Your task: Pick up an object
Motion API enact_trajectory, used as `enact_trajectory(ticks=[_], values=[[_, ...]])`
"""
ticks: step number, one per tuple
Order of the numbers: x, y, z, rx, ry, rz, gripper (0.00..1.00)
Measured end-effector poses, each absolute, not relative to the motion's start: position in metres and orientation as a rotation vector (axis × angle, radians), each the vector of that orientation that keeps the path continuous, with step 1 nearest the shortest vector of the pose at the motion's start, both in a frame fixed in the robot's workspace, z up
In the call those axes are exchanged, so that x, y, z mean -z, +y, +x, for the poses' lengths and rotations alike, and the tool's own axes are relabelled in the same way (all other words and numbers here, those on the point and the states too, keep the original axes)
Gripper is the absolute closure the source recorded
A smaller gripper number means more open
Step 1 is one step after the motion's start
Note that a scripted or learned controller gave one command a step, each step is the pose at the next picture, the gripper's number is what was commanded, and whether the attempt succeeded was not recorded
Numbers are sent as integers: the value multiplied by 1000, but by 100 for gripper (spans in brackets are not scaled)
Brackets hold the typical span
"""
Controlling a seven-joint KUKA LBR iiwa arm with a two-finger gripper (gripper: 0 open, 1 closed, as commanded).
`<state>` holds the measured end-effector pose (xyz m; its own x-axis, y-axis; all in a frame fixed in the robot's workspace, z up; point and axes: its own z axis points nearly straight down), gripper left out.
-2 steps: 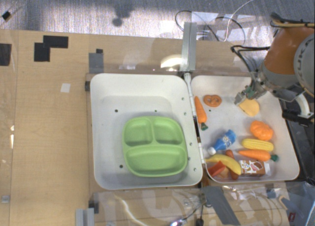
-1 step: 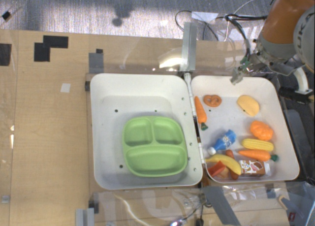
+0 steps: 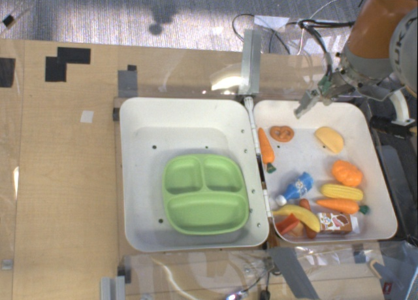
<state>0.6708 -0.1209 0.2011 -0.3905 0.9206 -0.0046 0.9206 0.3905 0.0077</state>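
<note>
- Hovering over the far edge of the right bin, the gripper hangs from the grey arm with its orange band; jaws look spread apart, nothing between them.
- Right bin contents: a slim carrot along the left wall, a brown pretzel-like piece just beside it, a yellow wedge near the far right.
- Nearer: orange fruit, corn cob, second carrot, blue bottle, banana, small carton.
- Left bin holds a green divided plate.
- Both bins sit on the tabletop.
</note>
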Motion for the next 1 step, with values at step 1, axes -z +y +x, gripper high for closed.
enact_trajectory(ticks=[1], values=[[-101,-154,641,-3,2631,1707,0]])
